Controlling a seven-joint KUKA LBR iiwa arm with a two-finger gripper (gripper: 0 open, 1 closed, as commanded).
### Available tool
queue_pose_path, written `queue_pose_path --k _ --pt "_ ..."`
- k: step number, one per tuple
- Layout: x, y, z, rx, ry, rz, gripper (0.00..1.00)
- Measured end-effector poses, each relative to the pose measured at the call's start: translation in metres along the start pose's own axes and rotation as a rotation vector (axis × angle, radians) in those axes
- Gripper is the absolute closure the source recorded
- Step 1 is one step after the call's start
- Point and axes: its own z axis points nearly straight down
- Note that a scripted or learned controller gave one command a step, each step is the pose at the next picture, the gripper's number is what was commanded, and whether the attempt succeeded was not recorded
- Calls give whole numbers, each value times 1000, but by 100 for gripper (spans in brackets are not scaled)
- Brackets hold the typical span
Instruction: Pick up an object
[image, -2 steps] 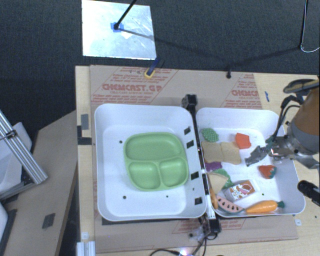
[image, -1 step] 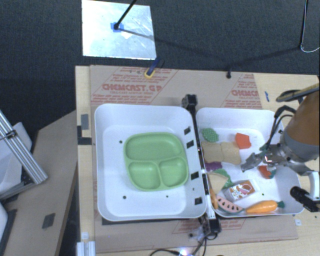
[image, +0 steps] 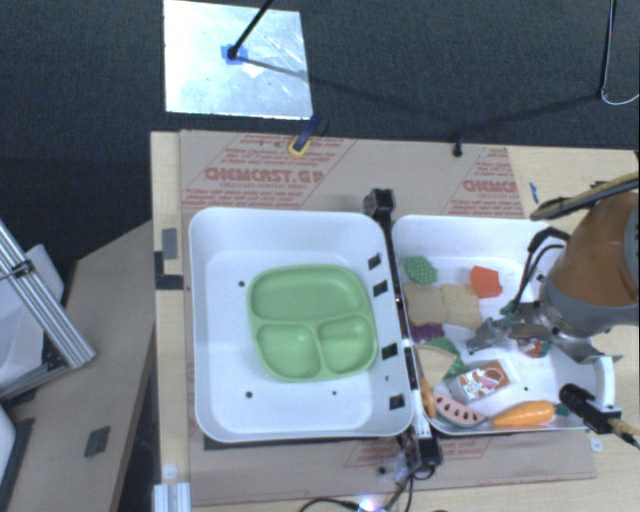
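Observation:
My gripper (image: 497, 333) hangs low in the right bin (image: 450, 232), reaching in from the right under the orange wrist band. Its tips sit just above a small white packet with red print (image: 482, 381). Around it lie an orange block (image: 486, 281), a green knobbly piece (image: 420, 269), tan flat pieces (image: 445, 304), a purple piece (image: 427, 331), a carrot (image: 522, 413) and a pink curved piece (image: 458, 410). I see nothing clearly between the fingers.
The left bin (image: 215, 250) holds a green divided plate (image: 308, 322). A black divider strip (image: 395, 320) runs between the bins. Brown cardboard lies under both bins. A metal frame (image: 35, 300) stands at the far left.

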Motion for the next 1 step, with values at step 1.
queue_pose_path --k 1 --pt "1 0 25 -1 -1 1 0"
